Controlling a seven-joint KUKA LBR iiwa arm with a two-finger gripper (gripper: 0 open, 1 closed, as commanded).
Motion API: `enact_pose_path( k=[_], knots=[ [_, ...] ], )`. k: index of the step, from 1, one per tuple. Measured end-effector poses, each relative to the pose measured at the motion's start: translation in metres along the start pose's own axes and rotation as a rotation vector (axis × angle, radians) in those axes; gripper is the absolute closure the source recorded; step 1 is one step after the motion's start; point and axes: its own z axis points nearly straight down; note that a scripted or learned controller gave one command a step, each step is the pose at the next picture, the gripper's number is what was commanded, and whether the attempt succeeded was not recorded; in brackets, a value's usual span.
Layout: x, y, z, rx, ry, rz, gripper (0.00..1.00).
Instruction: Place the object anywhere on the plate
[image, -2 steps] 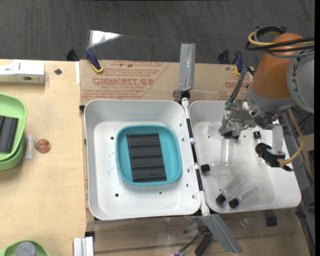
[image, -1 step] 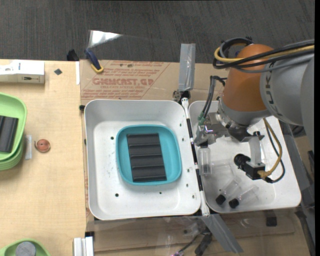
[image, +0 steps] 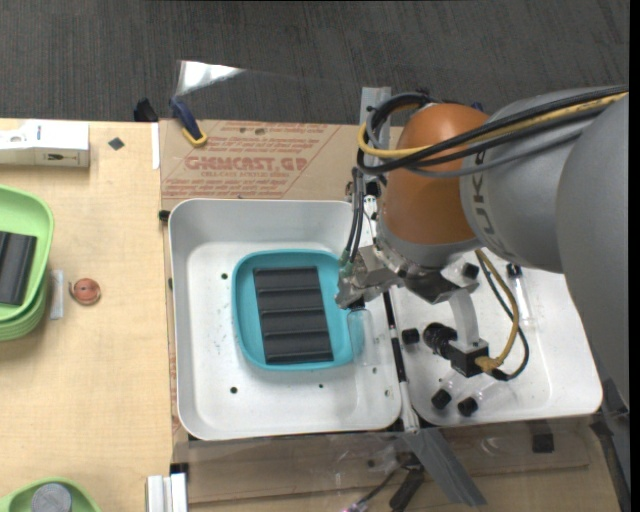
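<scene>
A teal rectangular plate (image: 243, 300) lies in the middle of the left white bin (image: 200, 380). A dark grey ribbed block (image: 292, 315) rests flat on the plate and covers most of its inside. My gripper (image: 352, 290) hangs at the plate's right edge, over the seam between the two bins. The grey arm and its orange band (image: 430, 170) stand above it and hide much of it. Nothing shows in the gripper.
The right bin (image: 560, 400) lies under the arm, with black fittings and yellow and black cables over it. Brown cardboard (image: 250, 160) lies behind the left bin. On the wooden bench at left are a green tray (image: 30, 220), a small orange disc (image: 86, 291) and a white box (image: 45, 145).
</scene>
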Motion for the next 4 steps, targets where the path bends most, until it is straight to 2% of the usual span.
enact_pose_path(
  k=[1,2,3,4],
  knots=[
    [-0.001,0.000,0.000,0.000,0.000,0.000,0.00],
    [-0.067,-0.023,0.000,0.000,0.000,0.119,0.00],
    [-0.001,-0.041,0.000,0.001,0.000,0.130,0.00],
    [-0.004,-0.041,-0.008,0.002,-0.001,0.135,1.00]
  ],
)
